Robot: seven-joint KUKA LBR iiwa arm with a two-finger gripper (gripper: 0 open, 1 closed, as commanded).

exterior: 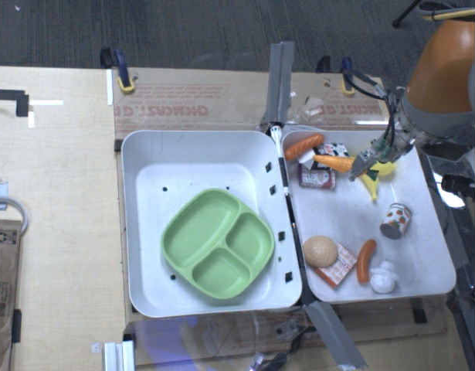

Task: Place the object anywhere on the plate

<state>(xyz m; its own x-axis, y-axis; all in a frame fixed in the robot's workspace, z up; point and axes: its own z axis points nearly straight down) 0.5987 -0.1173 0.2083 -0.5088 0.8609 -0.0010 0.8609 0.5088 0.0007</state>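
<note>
Green plate (217, 243) centred, bare bin floor (183, 172) around

Red upside-down print — seemingly "CHEMCO7" — on the cardboard sheet (192, 103)

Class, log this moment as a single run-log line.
tool: right bin, over yellow banana | grasp: unconfirmed | green plate: left bin, nothing on it | task: pending
</note>
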